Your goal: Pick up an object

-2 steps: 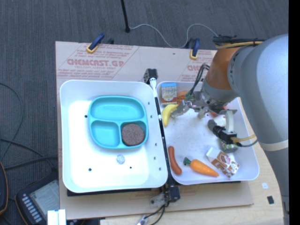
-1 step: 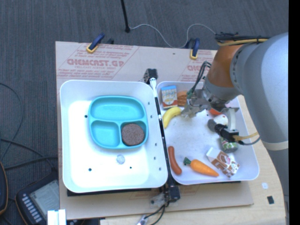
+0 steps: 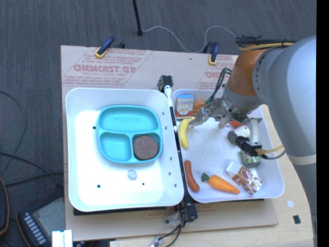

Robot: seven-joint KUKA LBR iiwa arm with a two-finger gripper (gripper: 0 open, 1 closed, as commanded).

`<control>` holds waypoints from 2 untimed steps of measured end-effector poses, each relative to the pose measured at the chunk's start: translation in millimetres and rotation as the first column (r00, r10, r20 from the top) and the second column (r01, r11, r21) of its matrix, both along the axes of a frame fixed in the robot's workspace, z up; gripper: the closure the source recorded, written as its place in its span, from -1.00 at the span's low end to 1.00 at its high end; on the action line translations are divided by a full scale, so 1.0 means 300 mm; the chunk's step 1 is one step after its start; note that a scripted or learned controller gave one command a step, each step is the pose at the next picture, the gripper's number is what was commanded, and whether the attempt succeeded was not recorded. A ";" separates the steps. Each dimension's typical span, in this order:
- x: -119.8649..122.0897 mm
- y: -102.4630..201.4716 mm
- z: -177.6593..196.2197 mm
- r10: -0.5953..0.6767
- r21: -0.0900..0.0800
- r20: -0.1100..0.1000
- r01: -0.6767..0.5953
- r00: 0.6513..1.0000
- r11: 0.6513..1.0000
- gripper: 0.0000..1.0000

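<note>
Beneath the end effector (image 3: 211,120): bare white floor in the far half of the right bin (image 3: 272,189); nothing between the jaws.
End effector state: open and empty, jaws spread apart, seemingly low over the bin floor.
Just to its view-left: banana (image 3: 182,133), yellow, lying lengthwise along the bin's inner wall, its far end close beside one jaw; touching or not, cannot tell.
Beyond it, view-left: small carton (image 3: 184,104) with an orange-and-blue label, against the far wall.
Nearer the camera from it: sausage (image 3: 191,175), carrot (image 3: 222,184) and snack packet (image 3: 247,179) in a row by the near wall, all well apart from the end effector.
Far to its view-left: left bin (image 3: 74,153), holding a blue divided tray (image 3: 128,120) with a brown disc (image 3: 146,146) in one small compartment.
Step in hand: judged as approach, with no grasp made and nothing lifted.
Likeliest target: the banana, being nearest.
Next move calls for: shifting view-left until centred over the banana's middle, turning the jaws to straddle its narrow width, dropping, closing, then lifting straight up.
Caution: little room between banana and bin wall for the outer jaw.
</note>
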State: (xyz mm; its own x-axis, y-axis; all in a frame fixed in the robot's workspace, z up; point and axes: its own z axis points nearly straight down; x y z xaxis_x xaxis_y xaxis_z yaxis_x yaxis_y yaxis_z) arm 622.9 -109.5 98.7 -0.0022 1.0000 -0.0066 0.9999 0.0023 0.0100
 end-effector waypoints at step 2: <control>0.000 -0.001 0.032 0.000 -0.002 0.000 0.000 1.000 1.000 -1.00</control>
State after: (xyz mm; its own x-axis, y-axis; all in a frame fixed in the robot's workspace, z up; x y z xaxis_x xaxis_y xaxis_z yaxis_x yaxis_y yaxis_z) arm 622.9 -109.8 108.5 -0.0025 1.0000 -0.0088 1.0000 0.0026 0.0095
